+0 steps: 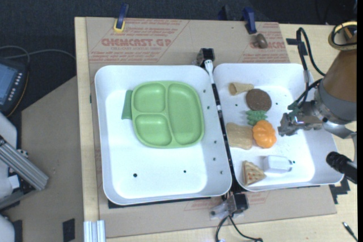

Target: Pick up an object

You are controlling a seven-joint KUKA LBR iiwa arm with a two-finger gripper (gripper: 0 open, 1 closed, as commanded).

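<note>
The arm (340, 88) was cut off by the right edge. The gripper (286, 124) was small and dark, so its grip could not be made out. The green toy (256, 116) was partly hidden behind the orange toy (264, 134).

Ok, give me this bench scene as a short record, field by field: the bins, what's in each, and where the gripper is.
left bin: holds a green divided plate
right bin: holds toy food
right bin items: brown round patty, orange piece, tan slab, pizza-like wedge, small white item
gripper: low over the right bin, just right of the orange piece
held object: none seen
</note>
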